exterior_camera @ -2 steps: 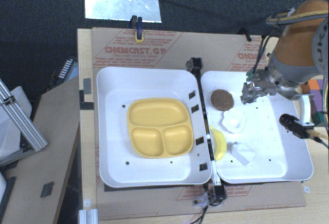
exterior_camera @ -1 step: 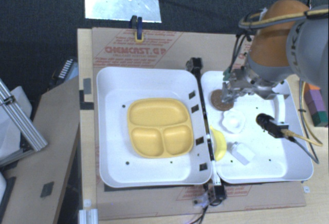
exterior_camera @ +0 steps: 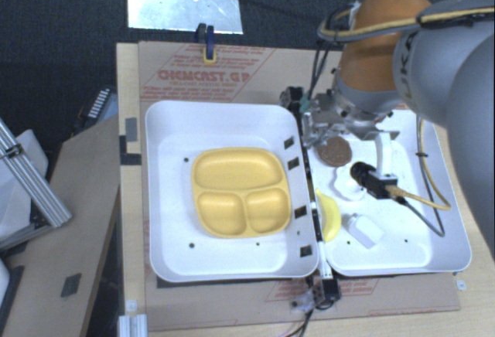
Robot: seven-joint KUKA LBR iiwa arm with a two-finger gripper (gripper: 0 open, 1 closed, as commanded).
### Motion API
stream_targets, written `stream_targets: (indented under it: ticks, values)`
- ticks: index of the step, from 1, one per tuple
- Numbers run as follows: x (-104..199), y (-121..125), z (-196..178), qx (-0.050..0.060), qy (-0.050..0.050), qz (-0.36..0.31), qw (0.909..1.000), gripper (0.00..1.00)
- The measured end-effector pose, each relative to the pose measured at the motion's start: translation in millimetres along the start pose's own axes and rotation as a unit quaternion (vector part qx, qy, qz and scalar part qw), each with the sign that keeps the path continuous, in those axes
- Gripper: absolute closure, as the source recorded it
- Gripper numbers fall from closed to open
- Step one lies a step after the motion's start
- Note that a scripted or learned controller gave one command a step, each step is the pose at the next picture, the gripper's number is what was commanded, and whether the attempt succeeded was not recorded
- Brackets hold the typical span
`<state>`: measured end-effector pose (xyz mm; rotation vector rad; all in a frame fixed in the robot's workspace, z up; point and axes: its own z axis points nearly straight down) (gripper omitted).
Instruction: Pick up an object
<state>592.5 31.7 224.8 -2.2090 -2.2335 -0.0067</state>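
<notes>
Camera view: brown disc [exterior_camera: 335, 151] lies just beside the hand [exterior_camera: 321, 129].

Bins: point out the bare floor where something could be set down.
Left bin: bare floor rings the yellow divided tray on every side. Right bin: bare along the near right; crowded near the divider, around the brown disc, under the arm.

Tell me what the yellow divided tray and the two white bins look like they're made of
The yellow tray looks like moulded plastic with a smooth satin finish: even colour, soft rounded dividers, mild sheen. The left bin and right bin look like thin formed white plastic, glossy, with rounded corners and curved rims, though coated metal can't be ruled out.
</notes>
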Motion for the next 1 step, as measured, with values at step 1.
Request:
stream_targets:
  ticks: [1]
  values:
    - [50.4, 10.1, 5.7, 0.0, 0.0, 0.001, 1.0, 1.0]
